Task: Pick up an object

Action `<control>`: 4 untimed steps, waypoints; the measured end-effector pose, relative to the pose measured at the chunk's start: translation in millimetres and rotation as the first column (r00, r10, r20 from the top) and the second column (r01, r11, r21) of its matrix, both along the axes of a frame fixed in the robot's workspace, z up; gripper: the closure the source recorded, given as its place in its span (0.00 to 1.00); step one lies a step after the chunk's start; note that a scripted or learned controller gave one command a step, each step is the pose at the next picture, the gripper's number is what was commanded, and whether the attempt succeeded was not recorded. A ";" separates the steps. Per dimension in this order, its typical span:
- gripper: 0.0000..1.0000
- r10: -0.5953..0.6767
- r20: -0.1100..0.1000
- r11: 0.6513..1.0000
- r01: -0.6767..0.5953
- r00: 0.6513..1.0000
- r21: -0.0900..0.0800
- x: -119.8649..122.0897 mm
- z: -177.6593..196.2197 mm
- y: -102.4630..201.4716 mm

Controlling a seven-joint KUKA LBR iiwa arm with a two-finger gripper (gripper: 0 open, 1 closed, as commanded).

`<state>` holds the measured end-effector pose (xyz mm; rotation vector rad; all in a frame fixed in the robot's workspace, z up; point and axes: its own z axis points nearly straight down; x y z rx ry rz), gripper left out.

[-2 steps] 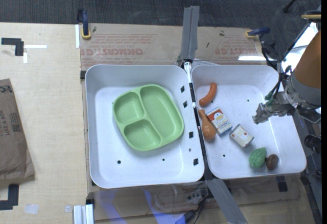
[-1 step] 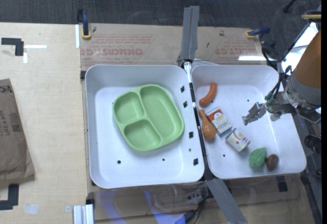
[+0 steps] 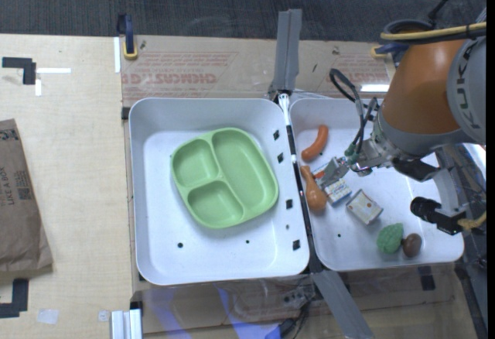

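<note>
Claw (image 3: 334, 172) low in right bin (image 3: 433, 252), beside sausage (image 3: 313, 142).

Left bin (image 3: 147, 175): the green divided plate (image 3: 224, 176) occupies the centre, leaving open floor along the walls and front corners. Right bin (image 3: 433, 252): crowded on its left side by an orange sausage (image 3: 315, 142), a small box (image 3: 363, 208) and clustered items; green object (image 3: 390, 237) and brown object (image 3: 412, 244) sit near the front wall. The arm (image 3: 421, 90) overhangs the bin's rear.

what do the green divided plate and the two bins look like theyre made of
Green divided plate: likely moulded plastic, matte to satin, judging by its even pale colour and rounded compartment ridges. Left bin and right bin: probably smooth white plastic, with soft sheen and rounded corners.
</note>
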<state>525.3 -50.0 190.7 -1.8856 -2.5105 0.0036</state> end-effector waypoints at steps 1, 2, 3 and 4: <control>0.00 0.144 0.002 0.990 -0.144 0.990 0.000 23.0 0.4 -18.9; 0.00 0.160 0.003 0.987 -0.160 0.987 -0.001 28.2 84.6 -58.5; 0.00 0.133 0.002 0.991 -0.133 0.991 0.000 13.4 98.2 -49.6; 0.00 0.115 0.001 0.993 -0.115 0.993 0.001 -32.7 -39.7 -49.4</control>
